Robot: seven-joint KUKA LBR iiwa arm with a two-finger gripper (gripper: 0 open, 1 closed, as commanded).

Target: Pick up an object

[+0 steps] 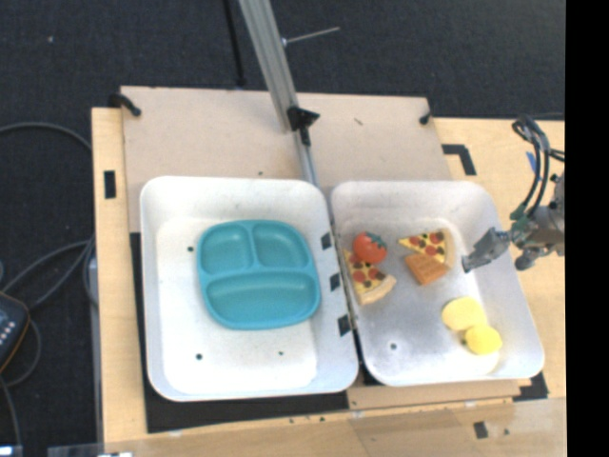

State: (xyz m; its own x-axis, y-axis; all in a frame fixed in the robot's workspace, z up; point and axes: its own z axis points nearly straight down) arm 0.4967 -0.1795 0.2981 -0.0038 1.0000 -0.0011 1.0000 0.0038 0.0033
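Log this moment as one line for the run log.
hand: right bin's right edge, nothing held | right bin: tomato, two pizza slices, two yellow pieces | left bin: teal tray

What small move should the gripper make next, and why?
Probably move left and down toward the pizza slice. The gripper sits at the right bin's right rim with nothing between its fingers, and that slice is the toy nearest to it, lying apart from the yellow pieces.

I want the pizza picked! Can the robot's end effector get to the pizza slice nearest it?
Probably yes. The end effector hangs at the right bin's right side, and the pizza slice lies just left of it with nothing on top.
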